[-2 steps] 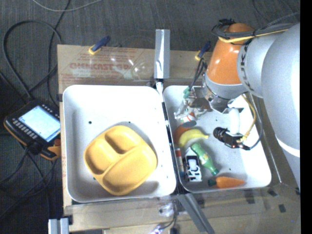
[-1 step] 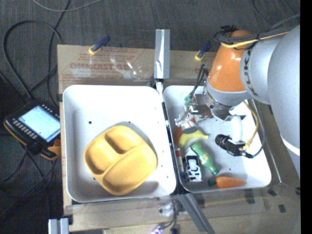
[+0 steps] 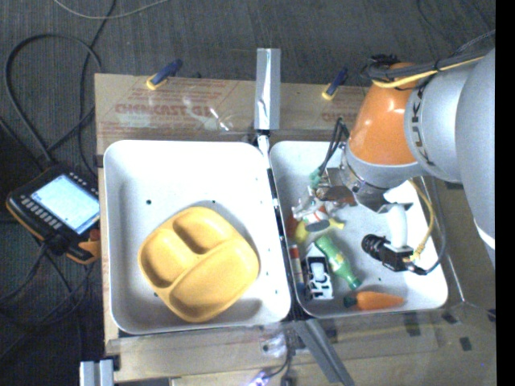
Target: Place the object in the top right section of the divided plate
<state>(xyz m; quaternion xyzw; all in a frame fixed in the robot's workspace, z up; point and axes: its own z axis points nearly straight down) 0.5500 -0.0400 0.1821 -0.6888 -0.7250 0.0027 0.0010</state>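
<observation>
The divided plate (image 3: 199, 262) is yellow, with three sections, and lies in the left bin (image 3: 129, 167), toward that bin's near edge and a little left of its middle. Its sections hold nothing; the two smaller ones face the far side of the table, the larger one the near side. The plate rests flat on the bin floor, apart from the bin walls on the left and far sides, close to the near wall.

The things to pick from lie in the right bin (image 3: 438, 292), crowded along its left half. A green bottle (image 3: 336, 262) lies tilted near the middle of that bin, with a yellow piece (image 3: 303, 232) just beside it toward the dividing wall. A black-and-white packet (image 3: 319, 280) lies near the bin's near-left corner, touching a red pen-like stick (image 3: 295, 265) that runs along the left wall. An orange carrot (image 3: 378, 300) lies along the near edge.

The gripper (image 3: 315, 206) is down inside the right bin, over its left half, just above the yellow piece and a small white-and-red object (image 3: 310, 213). Whether its fingers are spread or closed I cannot tell, nor whether anything sits between them. The grey arm (image 3: 459, 119) with its orange band (image 3: 385, 127) reaches in over the bin's far-right corner.
</observation>
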